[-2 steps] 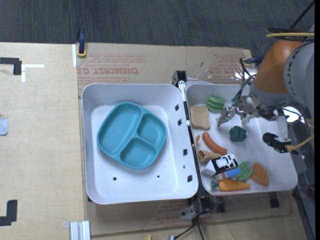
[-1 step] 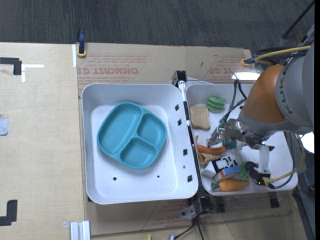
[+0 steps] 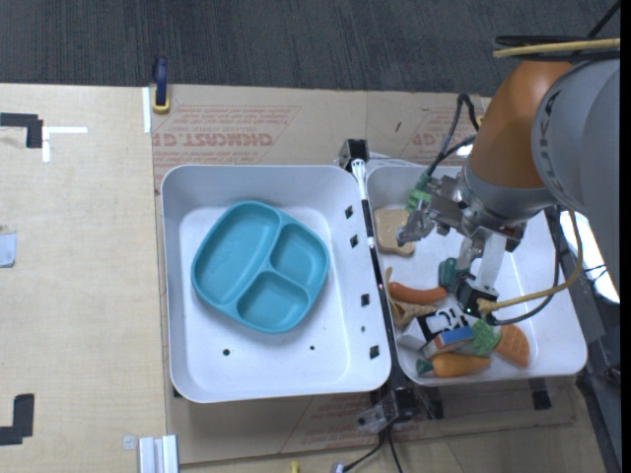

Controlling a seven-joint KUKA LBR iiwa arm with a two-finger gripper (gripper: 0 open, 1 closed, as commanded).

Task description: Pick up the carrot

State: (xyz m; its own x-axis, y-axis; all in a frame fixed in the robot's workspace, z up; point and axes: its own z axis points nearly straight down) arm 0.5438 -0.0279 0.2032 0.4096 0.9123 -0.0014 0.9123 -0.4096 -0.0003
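Two orange toy pieces lie at the front of the right bin (image 3: 552,264). One is a carrot (image 3: 514,346) with a green leafy top on its left. The other is an orange piece (image 3: 459,365) with a green end, close to the front wall. My gripper (image 3: 457,272) hangs over the middle of this bin, above and to the left of the carrot, with nothing visibly held.
A slice of toast (image 3: 392,231) lies at the back left of the right bin and a reddish sausage (image 3: 419,292) left of the gripper. A black-and-white item (image 3: 443,321) and a blue piece (image 3: 455,338) crowd the carrots. The left bin (image 3: 197,363) holds a blue divided plate (image 3: 261,266).
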